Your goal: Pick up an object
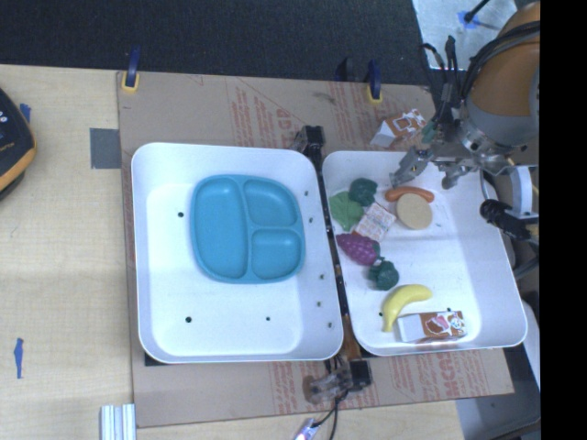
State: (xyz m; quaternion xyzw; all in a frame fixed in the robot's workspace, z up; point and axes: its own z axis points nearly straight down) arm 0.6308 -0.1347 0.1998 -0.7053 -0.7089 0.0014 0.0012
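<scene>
Blue divided plate [248, 227] sits alone in your left bin [151, 246] | right bin [495, 282] has the toy food: purple grapes [358, 247] look knobbly, light, stiff plastic, so pinch across the middle | yellow banana [404, 302] looks slick and curved | claw [431, 160] hovers over the top edge, prongs look spread, pinching nothing

A blue plate [248, 227] is seen in the left bin [160, 324]; toy food is scattered in the right bin [491, 273]; the tool [429, 165] is poised above a sausage [409, 193].
</scene>
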